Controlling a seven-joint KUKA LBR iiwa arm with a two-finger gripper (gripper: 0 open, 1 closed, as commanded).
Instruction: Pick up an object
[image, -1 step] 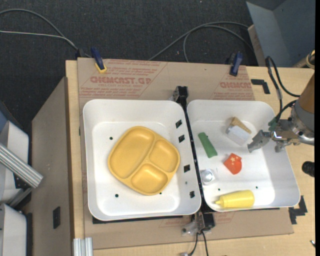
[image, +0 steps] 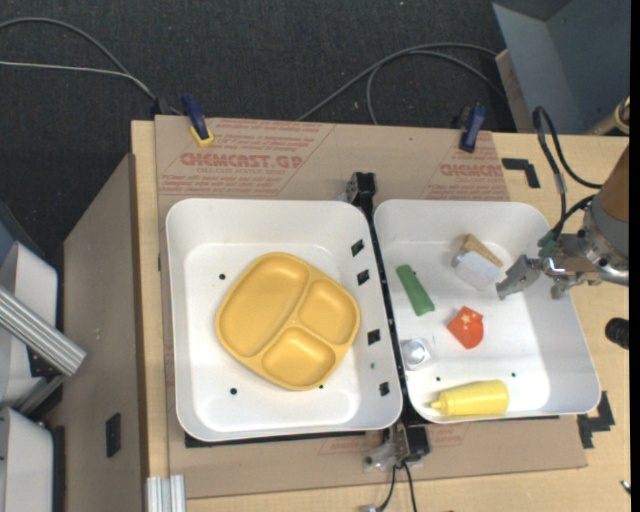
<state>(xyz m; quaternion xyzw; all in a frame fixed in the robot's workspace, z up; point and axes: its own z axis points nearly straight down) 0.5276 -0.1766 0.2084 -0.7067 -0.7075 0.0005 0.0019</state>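
The right bin (image: 560, 330) holds a green stick-shaped piece (image: 414, 289), a red-orange block (image: 466, 327), a yellow bottle (image: 472, 398) lying on its side near the front wall, a small shiny metal piece (image: 415, 351) and a tan and grey block (image: 477, 258). My gripper (image: 520, 278) hangs over the right part of this bin, just right of the tan and grey block, its grey fingers (image: 512, 281) pointing left. Nothing shows between them.
A yellow divided plate (image: 288, 319) lies in the left bin (image: 190, 330). Black clips run along the wall between the bins. Blue clamps (image: 471, 127) hold the cardboard at the back. The arm's cables trail at the right edge.
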